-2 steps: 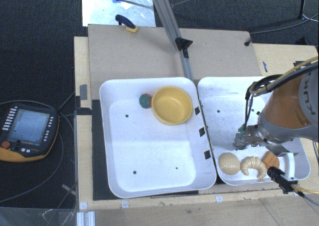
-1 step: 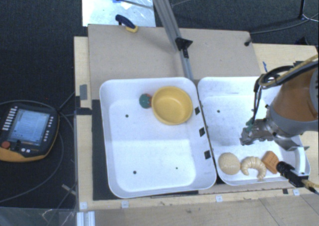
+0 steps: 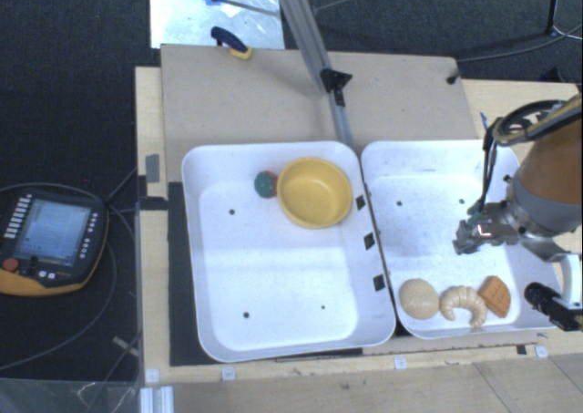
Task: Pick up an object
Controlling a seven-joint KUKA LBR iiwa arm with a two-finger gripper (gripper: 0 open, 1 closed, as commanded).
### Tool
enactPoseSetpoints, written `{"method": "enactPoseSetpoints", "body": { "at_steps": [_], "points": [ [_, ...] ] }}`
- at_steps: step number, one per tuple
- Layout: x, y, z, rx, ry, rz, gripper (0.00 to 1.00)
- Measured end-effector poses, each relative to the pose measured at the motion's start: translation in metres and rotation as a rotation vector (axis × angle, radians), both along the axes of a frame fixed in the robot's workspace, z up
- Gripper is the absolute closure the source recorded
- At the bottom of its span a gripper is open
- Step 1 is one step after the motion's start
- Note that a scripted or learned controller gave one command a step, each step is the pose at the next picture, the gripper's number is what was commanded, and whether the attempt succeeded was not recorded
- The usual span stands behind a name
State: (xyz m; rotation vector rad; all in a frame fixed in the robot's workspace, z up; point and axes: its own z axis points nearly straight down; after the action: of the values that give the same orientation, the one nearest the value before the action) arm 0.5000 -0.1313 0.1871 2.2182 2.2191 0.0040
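A dark carpeted floor (image 3: 73,56) surrounds the counter (image 3: 392,97), whose tan top carries two shallow white bins side by side. The left bin (image 3: 273,302) holds a yellow bowl (image 3: 314,192) near its far edge, with a small teal ball (image 3: 265,184) touching the bowl's left side. The right bin (image 3: 428,211) holds three things in a row along its near edge: a round pale bun (image 3: 419,298), a croissant (image 3: 465,304) curved with its long axis running left to right, and a small waffle-textured orange piece (image 3: 495,295). The arm (image 3: 547,174) reaches in from the right; its claw (image 3: 473,236) hangs above the right bin, apart from the row, and whether it is wide or narrow cannot be told. A control pendant (image 3: 50,238) lies on the floor at left.
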Motion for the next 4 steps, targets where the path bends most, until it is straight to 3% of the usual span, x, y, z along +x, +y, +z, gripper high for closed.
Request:
{"method": "enactPoseSetpoints", "body": {
  "at_steps": [1, 3, 4],
  "points": [
    [0.001, 0.0, 0.036, 0.0, 0.001, 0.0, 1.0],
    [0.029, 0.096, 0.032, 0.002, 0.004, 0.004, 1.0],
    [0.026, 0.147, 0.027, 0.002, 0.004, 0.005, 1.0]
  ]
}}
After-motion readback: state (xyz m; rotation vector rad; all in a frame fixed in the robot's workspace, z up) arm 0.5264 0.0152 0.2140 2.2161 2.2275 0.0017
